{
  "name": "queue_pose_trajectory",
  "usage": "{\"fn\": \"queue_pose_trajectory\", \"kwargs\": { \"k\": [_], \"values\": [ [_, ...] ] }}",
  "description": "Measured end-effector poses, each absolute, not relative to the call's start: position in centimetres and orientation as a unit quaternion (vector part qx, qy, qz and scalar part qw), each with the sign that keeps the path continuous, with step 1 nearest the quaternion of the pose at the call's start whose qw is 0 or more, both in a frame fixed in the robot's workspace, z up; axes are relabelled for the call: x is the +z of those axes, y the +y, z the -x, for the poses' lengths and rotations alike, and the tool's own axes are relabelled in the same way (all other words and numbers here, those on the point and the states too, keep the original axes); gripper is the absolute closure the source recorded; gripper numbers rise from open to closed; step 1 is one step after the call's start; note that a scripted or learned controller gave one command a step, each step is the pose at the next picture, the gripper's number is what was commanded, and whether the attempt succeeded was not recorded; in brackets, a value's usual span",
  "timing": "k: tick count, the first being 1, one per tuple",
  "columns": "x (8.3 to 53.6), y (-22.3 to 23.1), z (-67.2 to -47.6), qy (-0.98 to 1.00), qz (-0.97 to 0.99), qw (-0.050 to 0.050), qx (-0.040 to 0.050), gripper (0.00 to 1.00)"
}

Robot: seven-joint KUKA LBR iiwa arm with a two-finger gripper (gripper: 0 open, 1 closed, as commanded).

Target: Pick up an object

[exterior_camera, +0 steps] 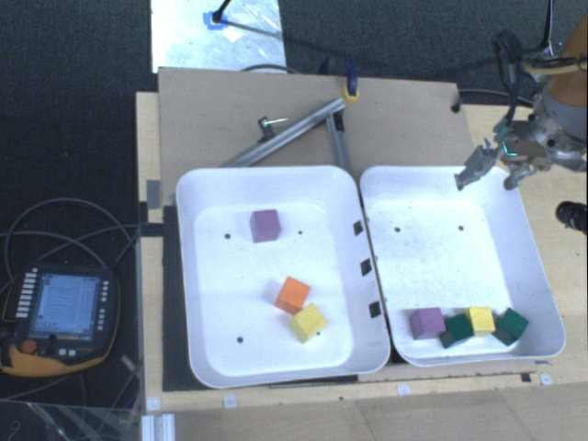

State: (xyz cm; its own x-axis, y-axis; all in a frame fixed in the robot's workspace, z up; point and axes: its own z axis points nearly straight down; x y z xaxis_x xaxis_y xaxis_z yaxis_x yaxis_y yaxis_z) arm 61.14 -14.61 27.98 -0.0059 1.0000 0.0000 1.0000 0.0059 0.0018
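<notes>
- The surface (404, 108) carries two bins.
- The left bin (197, 274) holds a purple block (265, 225), orange block (292, 293) and yellow block (308, 322).
- The right bin (528, 246) holds four blocks (467, 324) along its near wall.
- The end effector (489, 167) hangs spread open above the right bin's far edge, gripping nothing; picking is not yet begun.

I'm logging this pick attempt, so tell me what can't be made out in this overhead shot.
- Arm: cut off by the right edge of the camera view; just the wrist end shows.
- Gripper: open above the right bin far rim; too small to see fingertip detail.
- White block: mostly hidden behind the orange cube.
- Handheld screen: text too small to read.
</notes>
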Motion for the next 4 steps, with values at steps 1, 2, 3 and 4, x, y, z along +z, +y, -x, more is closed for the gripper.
{"fn": "queue_pose_trajectory", "kwargs": {
  "k": [1, 2, 3, 4],
  "values": [
    [28.0, -14.6, -61.1, 0.709, -0.705, 0.001, 0.0007, 0.0],
    [23.2, -14.0, -60.4, 0.708, -0.706, -0.001, -0.0009, 0.0],
    [19.1, -13.8, -60.5, 0.708, -0.706, -0.001, -0.0008, 0.0],
    [14.6, -13.1, -60.5, 0.708, -0.706, -0.001, -0.0008, 0.0]
  ]
}}
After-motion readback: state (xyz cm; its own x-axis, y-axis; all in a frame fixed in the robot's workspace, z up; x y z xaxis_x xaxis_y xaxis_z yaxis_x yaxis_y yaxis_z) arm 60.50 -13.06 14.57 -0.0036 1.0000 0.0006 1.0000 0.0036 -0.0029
